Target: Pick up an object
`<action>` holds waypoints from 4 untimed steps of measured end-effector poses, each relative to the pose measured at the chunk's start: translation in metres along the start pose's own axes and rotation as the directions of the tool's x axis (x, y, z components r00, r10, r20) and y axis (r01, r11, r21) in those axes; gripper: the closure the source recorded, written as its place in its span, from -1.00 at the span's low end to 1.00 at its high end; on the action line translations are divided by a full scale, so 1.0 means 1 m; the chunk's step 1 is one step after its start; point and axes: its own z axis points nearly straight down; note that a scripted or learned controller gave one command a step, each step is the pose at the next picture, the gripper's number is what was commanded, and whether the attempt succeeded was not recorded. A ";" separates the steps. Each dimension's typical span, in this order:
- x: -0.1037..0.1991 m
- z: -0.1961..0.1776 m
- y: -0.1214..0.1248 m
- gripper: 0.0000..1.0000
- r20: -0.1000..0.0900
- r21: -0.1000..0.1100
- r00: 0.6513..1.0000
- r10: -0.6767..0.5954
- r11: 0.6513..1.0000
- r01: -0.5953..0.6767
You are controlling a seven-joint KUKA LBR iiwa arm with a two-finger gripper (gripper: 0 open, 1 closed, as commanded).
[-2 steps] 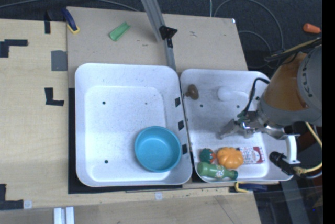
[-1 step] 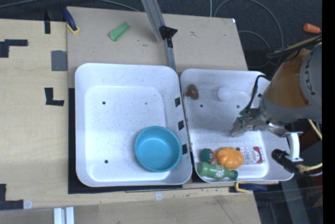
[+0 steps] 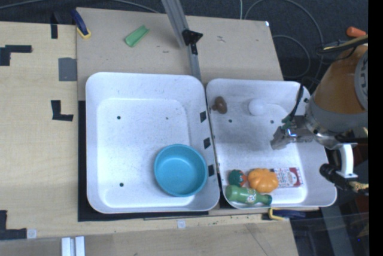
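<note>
white right bin has orange toy, green toy and a packet bunched at its near wall, brown lump far side. claw hovers over bare middle, probably between picks; can't tell its spread. blue bowl in left bin.

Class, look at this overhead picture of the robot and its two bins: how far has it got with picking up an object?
Nothing looks picked up yet. The blue bowl sits in the left bin. The brown lump, white ball, orange toy and green toy all lie on the floor of the right bin. In hand: the gripper hangs over the right bin, apart from every object. Left: reaching one, closing on it and lifting.
</note>
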 end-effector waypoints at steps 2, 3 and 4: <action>0.059 -0.048 0.020 1.00 -0.003 0.003 1.000 -0.006 1.000 0.006; 0.105 -0.055 0.045 1.00 -0.003 0.002 1.000 -0.006 1.000 0.006; 0.158 -0.051 0.053 1.00 -0.002 0.004 1.000 -0.006 1.000 0.006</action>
